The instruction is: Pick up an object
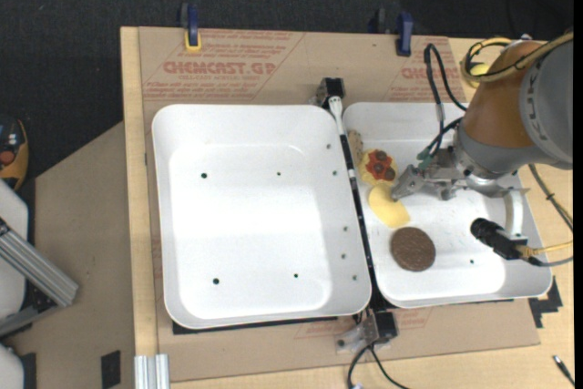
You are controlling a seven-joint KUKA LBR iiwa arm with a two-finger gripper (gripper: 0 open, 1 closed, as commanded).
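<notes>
Positioned low over the right bin (510, 282), the end effector (405, 187) is seen reaching in from the right, its metal tip pointing left toward the divide between the two bins. Whether its fingers are apart or together cannot be told, as they are small and blurred against the white floor. Nothing is seen gripped between them.

Nearest the camera, a cardboard-faced bench (273, 351) is seen carrying both bins, with a black clip and a cable (364, 360) at its front edge. In the right bin, a round brown disc (413, 249) lies closest to the front, flat on the floor. Just behind it and slightly left, a yellow, rounded object (389, 209) rests near the bin's left wall, just beside the tip of the end effector; contact between them cannot be confirmed. Further back, a small red and yellow object (377, 165) sits against the same wall, close behind the yellow one.

The left bin (164, 196) lies alongside, its floor marked by a few small dark dots.

Above the end effector, the grey wrist and the orange band (496, 100) of the arm are seen at the right, with black cables looping over them. At the far edge of the bench, two blue clamps (404, 34) are fixed over the red lettering printed on the cardboard.
</notes>
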